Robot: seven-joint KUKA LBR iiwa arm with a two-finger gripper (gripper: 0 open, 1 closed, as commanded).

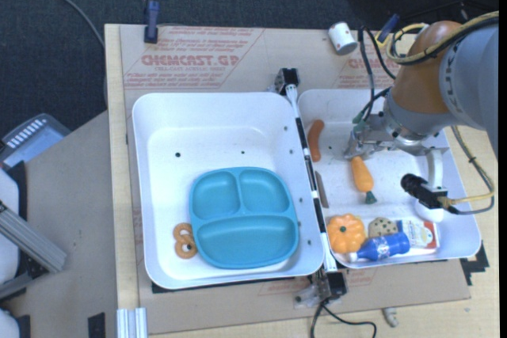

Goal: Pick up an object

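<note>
Both white bins sit side by side on the bench, gripper (pixel 360 146) low in the right bin (pixel 333 103) at the carrot's (pixel 363 176) top end, finger state unreadable, hot dog (pixel 315 138) hugging the left wall, pumpkin (pixel 346 233), cookie (pixel 381 227) and tube (pixel 394 243) crowding the near edge.

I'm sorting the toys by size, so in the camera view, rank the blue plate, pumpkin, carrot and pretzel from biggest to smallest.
1. Blue plate, by far the largest.
2. Pumpkin.
3. Carrot, longer than the pumpkin but thinner, so these two are close.
4. Pretzel, smallest.
</note>
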